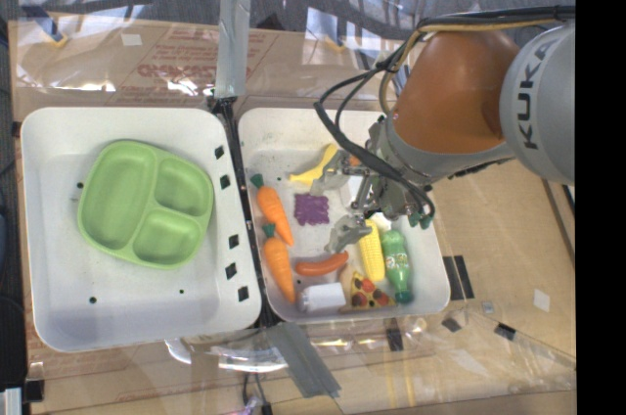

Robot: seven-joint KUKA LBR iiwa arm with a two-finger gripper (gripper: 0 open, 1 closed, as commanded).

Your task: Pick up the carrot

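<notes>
Over the right bin (256, 286), the end effector (354, 229) hangs beside two carrots (275, 213).

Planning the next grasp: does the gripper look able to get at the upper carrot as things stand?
Probably yes. The upper carrot lies uncovered near the right bin's left wall, and the gripper hangs over the same bin to its right. The wall beside it may crowd the grasp.

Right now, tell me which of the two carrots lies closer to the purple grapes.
The upper carrot, lying just left of the purple grapes. The other carrot sits lower in the bin, beside the sausage.
</notes>
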